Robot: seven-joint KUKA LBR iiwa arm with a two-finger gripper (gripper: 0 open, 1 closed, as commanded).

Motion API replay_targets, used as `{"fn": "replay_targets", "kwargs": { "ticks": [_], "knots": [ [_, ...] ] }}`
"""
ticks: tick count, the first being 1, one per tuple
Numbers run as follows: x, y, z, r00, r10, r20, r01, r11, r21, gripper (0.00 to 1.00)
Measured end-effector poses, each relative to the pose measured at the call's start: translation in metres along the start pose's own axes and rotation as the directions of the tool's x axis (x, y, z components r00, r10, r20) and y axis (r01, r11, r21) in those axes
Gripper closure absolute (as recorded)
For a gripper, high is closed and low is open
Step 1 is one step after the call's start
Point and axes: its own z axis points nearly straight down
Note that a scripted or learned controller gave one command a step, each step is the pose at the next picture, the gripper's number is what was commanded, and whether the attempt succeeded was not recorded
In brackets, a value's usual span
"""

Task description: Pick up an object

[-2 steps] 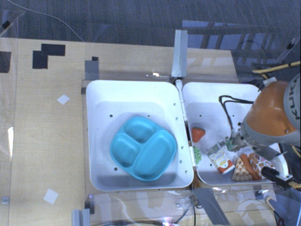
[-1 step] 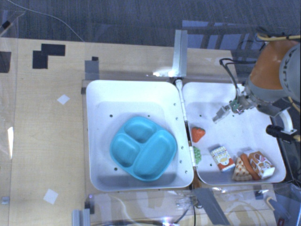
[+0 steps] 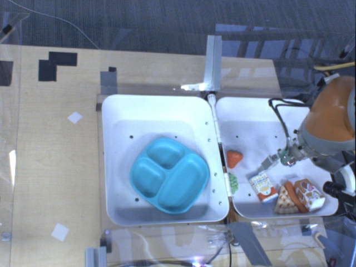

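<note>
Jaws: my two-finger gripper (image 3: 276,161) hangs over the right white bin (image 3: 245,121); whether my jaws are parted or closed, I cannot tell, and I see nothing held between them.
Arm: my grey arm with its orange band (image 3: 332,115) comes in from the right, above and to the right of my jaws, with a black cable (image 3: 282,118) looping just beyond them.
Carton: a small white and orange juice carton (image 3: 262,186) lies just below my jaws and a little left, apart from them, on the bin floor.
Pizza slice: a tan wedge-shaped toy pizza slice with a red stripe (image 3: 288,200) lies below my jaws, just right of the carton.
Box: a small red and white printed box (image 3: 309,194) rests beside the pizza slice, below and right of my jaws.
Orange piece: a small orange-red toy food piece (image 3: 234,158) sits well left of my jaws, near the bin's left wall.
Green piece: a small green leafy toy (image 3: 232,182) lies left and below, against that same wall.
Left bin: the other shallow white bin (image 3: 119,121), far left of my jaws, holds a blue three-compartment plastic plate (image 3: 169,174).
</note>
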Motion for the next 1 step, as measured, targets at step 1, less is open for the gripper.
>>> {"fn": "replay_targets", "kwargs": {
  "ticks": [1],
  "knots": [
    [-0.0566,0.0509,-0.0300,0.998,-0.055,0.002,0.055,0.998,-0.003,0.00]
  ]
}}
